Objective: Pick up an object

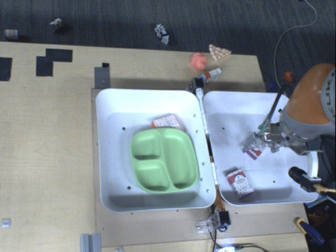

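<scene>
Grey arm's gripper (255, 147) low in right bin (231, 114), at a small red-white packet (253, 152); finger state unclear. Second packet (240, 182) lies nearby.

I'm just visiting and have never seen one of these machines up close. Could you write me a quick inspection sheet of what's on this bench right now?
Surface: wooden bench bearing two white bins, left bin and right bin.
Job's things: green divided tray and a small red-and-white packet in the left bin; red box and a small item in the right bin.
Clutter: pink ball and a wedge-shaped toy on the bench's far edge.
Grippers: gripper low in the right bin, beside the small item.
Cables: thin cable looping over the floor.
Surroundings: dark carpet with scattered bits.
</scene>
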`<control>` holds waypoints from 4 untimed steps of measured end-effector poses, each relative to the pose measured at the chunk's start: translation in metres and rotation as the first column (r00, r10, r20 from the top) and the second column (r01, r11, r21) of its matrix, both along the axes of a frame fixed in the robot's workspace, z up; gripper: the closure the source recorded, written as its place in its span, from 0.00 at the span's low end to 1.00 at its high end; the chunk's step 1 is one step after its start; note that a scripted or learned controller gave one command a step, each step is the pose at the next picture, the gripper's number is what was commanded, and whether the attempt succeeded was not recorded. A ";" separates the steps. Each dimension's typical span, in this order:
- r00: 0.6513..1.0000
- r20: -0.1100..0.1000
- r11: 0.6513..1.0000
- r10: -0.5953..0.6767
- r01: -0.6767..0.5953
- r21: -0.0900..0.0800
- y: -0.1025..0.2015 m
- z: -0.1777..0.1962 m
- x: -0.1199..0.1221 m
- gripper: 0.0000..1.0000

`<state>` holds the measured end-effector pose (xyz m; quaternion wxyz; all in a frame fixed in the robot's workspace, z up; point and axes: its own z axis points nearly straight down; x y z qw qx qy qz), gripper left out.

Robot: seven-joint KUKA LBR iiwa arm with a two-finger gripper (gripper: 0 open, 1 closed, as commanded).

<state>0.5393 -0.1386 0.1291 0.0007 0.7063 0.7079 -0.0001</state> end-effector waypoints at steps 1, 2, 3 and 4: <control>1.000 0.007 1.000 0.000 0.000 -0.001 0.045 -0.042 -0.028 0.00; 1.000 0.013 1.000 0.002 -0.002 -0.001 0.045 -0.031 -0.026 1.00; 1.000 0.004 1.000 0.003 -0.003 0.001 0.066 0.056 0.035 1.00; 1.000 0.002 1.000 0.003 -0.003 0.001 0.065 0.056 0.035 0.00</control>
